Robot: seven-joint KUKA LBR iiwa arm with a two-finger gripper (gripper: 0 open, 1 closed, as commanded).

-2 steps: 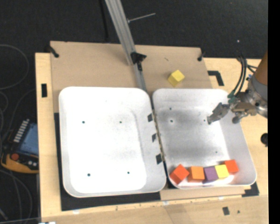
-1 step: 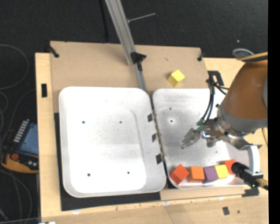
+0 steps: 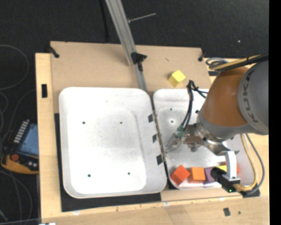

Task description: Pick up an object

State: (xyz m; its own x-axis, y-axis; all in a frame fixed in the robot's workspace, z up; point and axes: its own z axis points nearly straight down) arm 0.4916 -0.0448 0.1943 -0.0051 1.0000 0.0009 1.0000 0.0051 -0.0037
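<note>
Lying nearest, below the gripper (image 3: 171, 143), an orange block (image 3: 180, 173), a second orange block (image 3: 197, 174) and a purple piece (image 3: 209, 175) line the right bin (image 3: 166, 102) front wall. Finger spread cannot be told. Left stands the left bin (image 3: 103, 139). Beyond, a yellow cube (image 3: 177, 78) rests on the bench. "KUKA" marks the arm (image 3: 246, 100).

Robotics lab: arm (image 3: 234, 102), bins (image 3: 107, 139), cables (image 3: 4, 88)

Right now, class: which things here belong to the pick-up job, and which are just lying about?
Job:
orange block
second orange block
purple block
right bin
gripper

Lying about:
yellow block on the bench, outside the bins
left bin
handheld controller
</note>
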